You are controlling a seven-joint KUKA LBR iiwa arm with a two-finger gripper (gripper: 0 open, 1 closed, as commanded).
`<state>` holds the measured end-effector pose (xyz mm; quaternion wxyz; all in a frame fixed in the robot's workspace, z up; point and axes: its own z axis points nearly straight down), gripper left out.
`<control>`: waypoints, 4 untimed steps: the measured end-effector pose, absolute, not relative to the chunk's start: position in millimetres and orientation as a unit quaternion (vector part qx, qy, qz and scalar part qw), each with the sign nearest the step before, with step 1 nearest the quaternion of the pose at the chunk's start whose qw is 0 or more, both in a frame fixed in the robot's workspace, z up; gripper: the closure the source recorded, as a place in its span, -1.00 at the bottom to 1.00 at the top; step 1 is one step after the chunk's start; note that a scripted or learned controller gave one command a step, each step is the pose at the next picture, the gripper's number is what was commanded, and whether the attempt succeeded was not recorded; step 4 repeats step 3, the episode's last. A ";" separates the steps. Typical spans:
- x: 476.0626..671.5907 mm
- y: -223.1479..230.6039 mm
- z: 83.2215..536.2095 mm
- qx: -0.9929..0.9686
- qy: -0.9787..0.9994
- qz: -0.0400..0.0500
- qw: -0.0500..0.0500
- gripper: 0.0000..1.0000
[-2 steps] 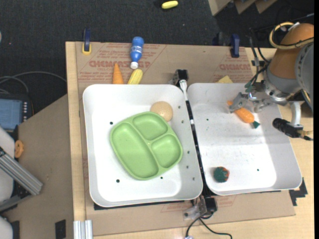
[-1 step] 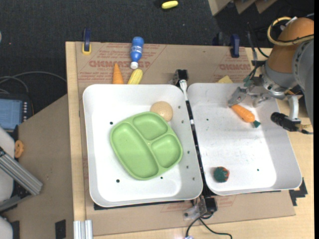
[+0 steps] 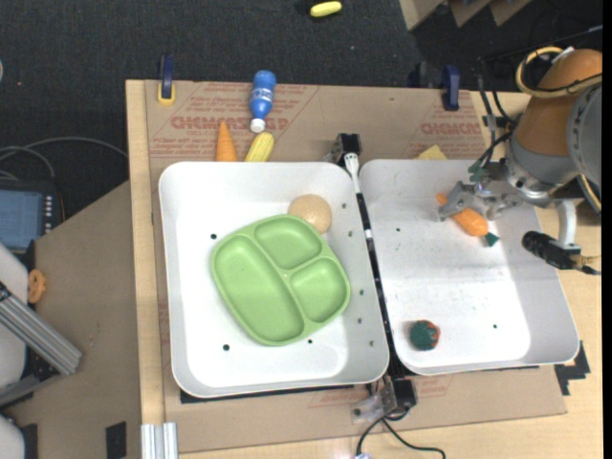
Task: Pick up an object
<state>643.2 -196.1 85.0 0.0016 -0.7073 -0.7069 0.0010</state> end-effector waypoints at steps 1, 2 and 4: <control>644.8 -196.2 95.9 -0.707 -0.708 0.000 -0.001 1.00; 653.3 -113.8 83.7 -0.705 -0.709 0.003 0.005 1.00; 632.6 -45.1 192.5 -0.704 -0.710 -0.005 -0.003 1.00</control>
